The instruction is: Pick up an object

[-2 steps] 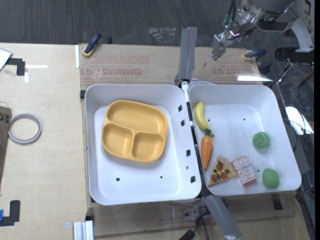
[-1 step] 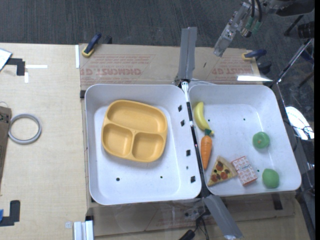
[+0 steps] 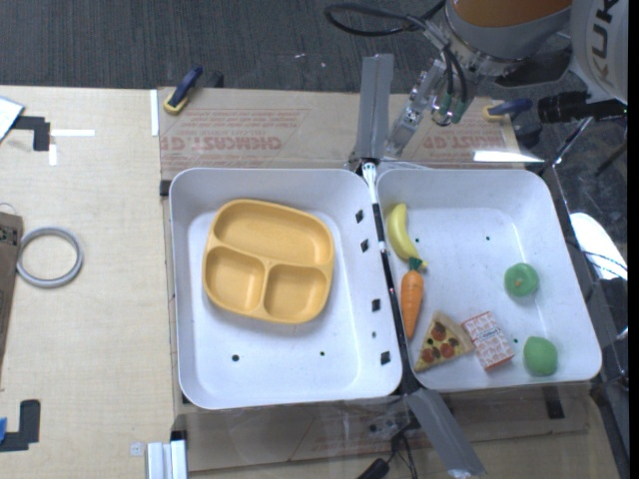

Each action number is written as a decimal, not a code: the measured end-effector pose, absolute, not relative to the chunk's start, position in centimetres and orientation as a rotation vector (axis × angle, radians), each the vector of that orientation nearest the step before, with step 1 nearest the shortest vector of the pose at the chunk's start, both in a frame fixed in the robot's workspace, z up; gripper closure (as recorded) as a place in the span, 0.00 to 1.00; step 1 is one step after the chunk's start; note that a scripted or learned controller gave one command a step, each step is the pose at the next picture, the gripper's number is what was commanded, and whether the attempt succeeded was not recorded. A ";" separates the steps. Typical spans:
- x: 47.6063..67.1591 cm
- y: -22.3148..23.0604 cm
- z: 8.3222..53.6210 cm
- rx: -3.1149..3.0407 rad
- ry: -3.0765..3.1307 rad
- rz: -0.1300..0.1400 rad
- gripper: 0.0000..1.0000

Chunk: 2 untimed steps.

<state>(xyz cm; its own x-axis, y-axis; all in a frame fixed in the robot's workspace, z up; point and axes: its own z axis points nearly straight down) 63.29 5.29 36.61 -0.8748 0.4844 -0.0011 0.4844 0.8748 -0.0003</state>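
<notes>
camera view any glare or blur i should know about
Camera view: bright glare washes the right bin along its right rim; the gripper looks slightly soft; the banana, carrot and yellow tray are sharp, casting only faint shadows.

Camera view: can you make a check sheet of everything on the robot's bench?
Surface: left bin and right bin, white, side by side.
Job's things: banana, carrot, pizza slice, small box, two green balls, all in the right bin.
Clutter: yellow divided plate in the left bin.
Gripper: gripper up behind the bins, nothing between its fingers.
Cables: black cable looping behind.
Surroundings: tape roll to the left.
</notes>
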 end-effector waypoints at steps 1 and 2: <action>61.8 5.5 36.1 0.159 3.136 0.001 1.00; 57.2 -0.6 36.8 -0.174 3.134 0.000 1.00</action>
